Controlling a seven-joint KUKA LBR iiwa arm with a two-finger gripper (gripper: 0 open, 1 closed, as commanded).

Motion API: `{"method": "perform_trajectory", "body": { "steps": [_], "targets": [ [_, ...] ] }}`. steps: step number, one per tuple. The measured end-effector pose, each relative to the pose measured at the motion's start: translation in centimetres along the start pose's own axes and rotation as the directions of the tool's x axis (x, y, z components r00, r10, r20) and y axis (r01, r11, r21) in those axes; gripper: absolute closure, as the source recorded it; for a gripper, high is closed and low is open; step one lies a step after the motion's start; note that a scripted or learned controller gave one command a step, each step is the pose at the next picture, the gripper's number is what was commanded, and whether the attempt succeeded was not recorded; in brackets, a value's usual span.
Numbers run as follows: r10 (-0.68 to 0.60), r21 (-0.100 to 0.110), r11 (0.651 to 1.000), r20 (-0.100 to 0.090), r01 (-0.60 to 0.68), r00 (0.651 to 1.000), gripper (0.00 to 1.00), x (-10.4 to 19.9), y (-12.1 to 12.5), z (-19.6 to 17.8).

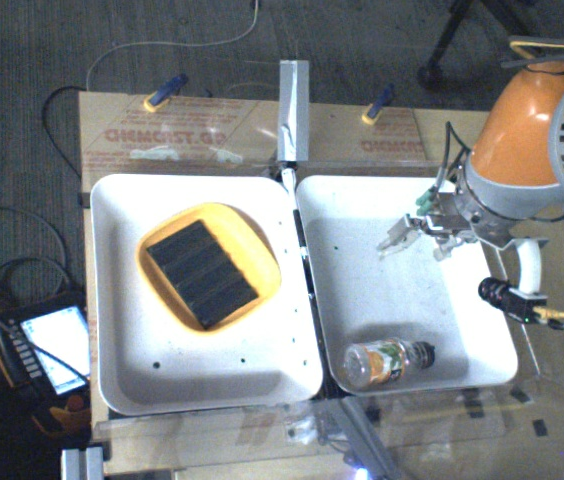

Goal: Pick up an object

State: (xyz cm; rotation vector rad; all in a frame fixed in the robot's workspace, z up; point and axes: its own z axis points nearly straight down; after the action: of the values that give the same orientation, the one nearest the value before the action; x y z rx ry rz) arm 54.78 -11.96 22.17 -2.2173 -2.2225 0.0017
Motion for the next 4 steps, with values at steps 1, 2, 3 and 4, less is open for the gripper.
{"method": "perform_trajectory", "body": {
  "steps": [1, 2, 3, 4],
  "targets": [
    [-0.067, -0.003, 0.998, 0.002, 0.067, 0.998, 0.00, -3.6, 6.2, -4.7],
    [-0.069, 0.000, 0.998, 0.003, 0.069, 0.998, 0.00, -5.2, 7.4, 2.4],
    [-0.047, -0.001, 0.999, 0.002, 0.047, 0.999, 0.00, -4.0, -0.2, 1.2],
    [0.107, -0.001, 0.994, 0.001, -0.107, 0.994, 0.00, -2.1, -6.4, -5.6]
  ]
}}
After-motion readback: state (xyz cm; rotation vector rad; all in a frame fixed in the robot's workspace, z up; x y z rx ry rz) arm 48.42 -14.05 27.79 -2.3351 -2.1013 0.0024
